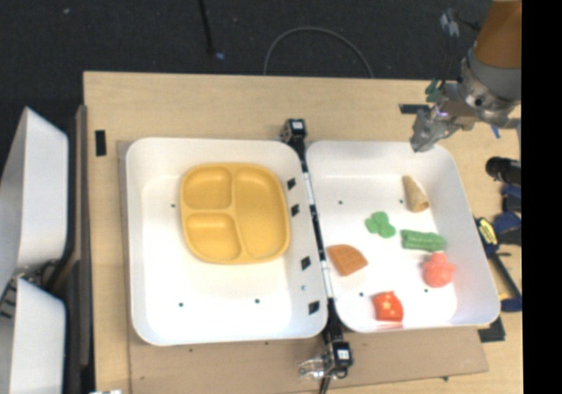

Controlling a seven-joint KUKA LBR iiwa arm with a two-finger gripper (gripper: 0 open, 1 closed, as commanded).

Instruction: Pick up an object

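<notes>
Gripper above the far right corner, nothing picked yet.

You see the yellow plastic divided plate (235,211) alone in the left white bin (149,296). In the right white bin (351,164), the beige cone-shaped toy (414,192) lies near the far right corner, long axis running far to near, tip toward the far edge. The gripper (425,139) hovers over that corner; I cannot tell its opening. The cone may roll away if touched off-centre.

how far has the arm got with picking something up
Nothing looks picked yet. The gripper hangs over the far rim of the right bin, with nothing seen between its fingers. All the items lie loose in that bin: tan cone, green piece, green block, orange wedge, pink piece, red piece. Descent, grasp and lift remain.
</notes>
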